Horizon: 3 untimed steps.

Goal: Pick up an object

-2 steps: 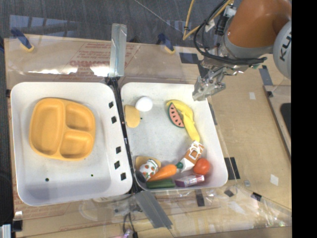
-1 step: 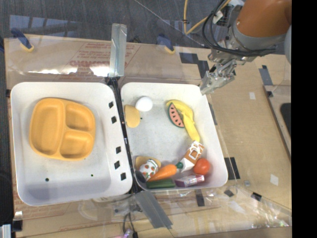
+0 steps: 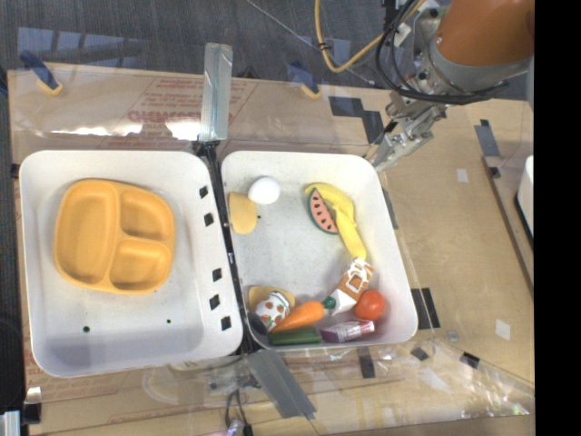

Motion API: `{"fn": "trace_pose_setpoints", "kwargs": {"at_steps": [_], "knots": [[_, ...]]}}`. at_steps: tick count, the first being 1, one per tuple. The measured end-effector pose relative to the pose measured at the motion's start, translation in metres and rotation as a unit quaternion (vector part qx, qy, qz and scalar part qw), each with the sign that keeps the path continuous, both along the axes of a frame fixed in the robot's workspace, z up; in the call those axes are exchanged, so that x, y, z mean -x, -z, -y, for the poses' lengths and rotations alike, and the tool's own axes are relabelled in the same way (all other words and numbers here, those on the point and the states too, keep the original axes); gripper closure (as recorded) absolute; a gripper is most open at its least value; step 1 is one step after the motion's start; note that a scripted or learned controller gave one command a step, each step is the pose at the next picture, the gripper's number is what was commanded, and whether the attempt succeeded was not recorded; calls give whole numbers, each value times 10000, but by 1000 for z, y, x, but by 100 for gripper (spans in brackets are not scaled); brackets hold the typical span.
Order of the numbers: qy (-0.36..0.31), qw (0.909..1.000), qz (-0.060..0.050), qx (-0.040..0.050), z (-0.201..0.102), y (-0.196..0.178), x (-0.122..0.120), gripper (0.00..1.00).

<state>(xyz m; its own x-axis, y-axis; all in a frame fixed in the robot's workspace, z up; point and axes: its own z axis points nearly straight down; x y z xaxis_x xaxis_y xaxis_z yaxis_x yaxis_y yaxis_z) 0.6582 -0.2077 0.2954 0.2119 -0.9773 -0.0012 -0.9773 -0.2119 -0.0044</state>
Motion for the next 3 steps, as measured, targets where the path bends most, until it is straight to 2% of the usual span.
{"fn": "trace_pose_setpoints", "kwargs": {"at_steps": [1,2,3], "knots": [[176,9998,-68,-19,-5,160,3,100],[-448,9990,35,21,-33,45,-1,100],[-2815,9596,8,22,-13,-19,51,100]]}}
